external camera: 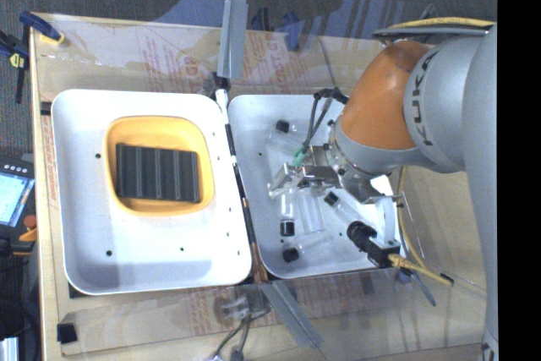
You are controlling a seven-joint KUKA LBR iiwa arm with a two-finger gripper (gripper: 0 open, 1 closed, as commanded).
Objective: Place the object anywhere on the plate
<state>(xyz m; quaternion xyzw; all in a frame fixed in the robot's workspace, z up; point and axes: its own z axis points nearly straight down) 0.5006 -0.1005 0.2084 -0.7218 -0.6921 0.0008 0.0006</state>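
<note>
Plate (161,135) in left bin (84,249) bare; gripper (306,180) low in right bin (254,123) among small objects; jaw state unclear; placing apparently not started.

So the plate (161,128) is a yellow-orange squarish one with rounded corners and a dark ribbed rectangular centre, lying flat in the left bin (84,258). The object looks like a clear plastic thing (297,211), hard to make out, lying in the right bin (254,123), well apart from the plate.
</note>
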